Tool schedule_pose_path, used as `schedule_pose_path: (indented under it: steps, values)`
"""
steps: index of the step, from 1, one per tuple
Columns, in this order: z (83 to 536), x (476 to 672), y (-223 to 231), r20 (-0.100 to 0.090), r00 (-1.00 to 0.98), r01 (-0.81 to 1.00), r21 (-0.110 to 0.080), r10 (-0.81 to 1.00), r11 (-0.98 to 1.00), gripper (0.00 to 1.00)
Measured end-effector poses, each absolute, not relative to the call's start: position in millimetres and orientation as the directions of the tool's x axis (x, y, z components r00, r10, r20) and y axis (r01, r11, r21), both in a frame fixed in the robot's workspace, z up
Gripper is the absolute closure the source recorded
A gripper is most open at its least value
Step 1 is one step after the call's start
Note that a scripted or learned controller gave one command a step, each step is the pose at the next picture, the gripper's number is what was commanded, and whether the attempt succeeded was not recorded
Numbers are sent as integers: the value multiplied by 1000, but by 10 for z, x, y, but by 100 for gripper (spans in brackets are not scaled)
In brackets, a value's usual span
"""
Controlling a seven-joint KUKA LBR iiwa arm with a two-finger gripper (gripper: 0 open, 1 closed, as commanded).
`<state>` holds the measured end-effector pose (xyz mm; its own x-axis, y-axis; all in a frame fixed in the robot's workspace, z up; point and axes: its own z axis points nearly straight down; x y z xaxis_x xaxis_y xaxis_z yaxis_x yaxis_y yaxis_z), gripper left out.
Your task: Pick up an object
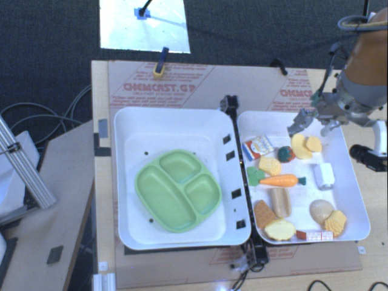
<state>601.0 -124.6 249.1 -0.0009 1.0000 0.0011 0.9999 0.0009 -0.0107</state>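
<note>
While my pincer (313, 121) hangs with jaws apart, holding nothing, the yellow toy piece (300, 146) lies just at its seven o'clock.

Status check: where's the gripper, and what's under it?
Gripper hovering over right white bin's far edge, nothing held. Nearest: yellow toy food pieces. Orange toy carrot mid-bin, crowded by neighbours.

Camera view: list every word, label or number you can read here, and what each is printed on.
"CHEMCAST GP": red print on the brown protective sheet behind the left bin, repeated at its right end, partly cut off there.
Small red-and-white packet in the right bin: printing too small to read.
Strip label at the right bin's front edge: blurred, unreadable.
</note>
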Motion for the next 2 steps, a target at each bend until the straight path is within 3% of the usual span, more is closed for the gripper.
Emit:
schedule_pose_path:
  steps: [1, 2]
  values:
    - [2563, 6032, -1244, 0, -3, 1000, 1, 1000, 3, 0]
    - [2119, 6109, -1232, 0, -2, 1000, -1, 1000, 2, 0]
